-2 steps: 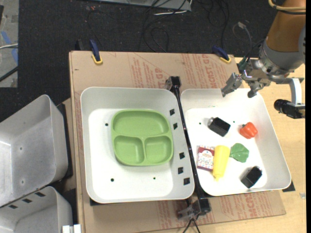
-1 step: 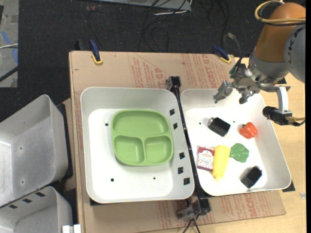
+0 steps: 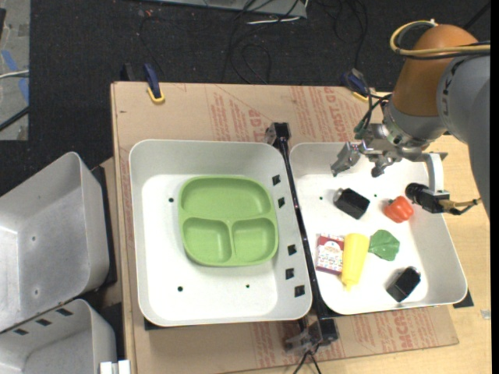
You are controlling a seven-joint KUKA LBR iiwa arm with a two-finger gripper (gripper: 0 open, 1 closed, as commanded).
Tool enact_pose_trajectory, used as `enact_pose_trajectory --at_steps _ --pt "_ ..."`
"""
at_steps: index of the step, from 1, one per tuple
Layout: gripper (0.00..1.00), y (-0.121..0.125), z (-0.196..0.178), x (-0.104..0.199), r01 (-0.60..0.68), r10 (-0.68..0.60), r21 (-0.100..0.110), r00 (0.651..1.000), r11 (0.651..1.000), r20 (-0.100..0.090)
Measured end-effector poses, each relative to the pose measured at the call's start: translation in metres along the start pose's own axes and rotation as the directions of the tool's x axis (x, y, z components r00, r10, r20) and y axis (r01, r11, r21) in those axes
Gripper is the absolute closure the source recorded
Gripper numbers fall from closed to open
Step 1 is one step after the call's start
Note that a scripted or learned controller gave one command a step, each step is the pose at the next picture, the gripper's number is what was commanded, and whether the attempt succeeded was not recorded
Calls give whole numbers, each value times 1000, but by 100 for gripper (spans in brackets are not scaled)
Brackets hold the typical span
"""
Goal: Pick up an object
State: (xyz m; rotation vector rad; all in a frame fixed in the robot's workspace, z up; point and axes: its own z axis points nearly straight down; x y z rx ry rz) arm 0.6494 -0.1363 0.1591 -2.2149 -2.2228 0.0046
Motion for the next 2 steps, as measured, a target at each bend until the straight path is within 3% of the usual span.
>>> enact_pose_trajectory --at_steps 1,2 --pt "0 2 64 2 0 0 1 1000 1000 0" --pt "100 4 48 2 1 -1 -8 1000 1000 2"
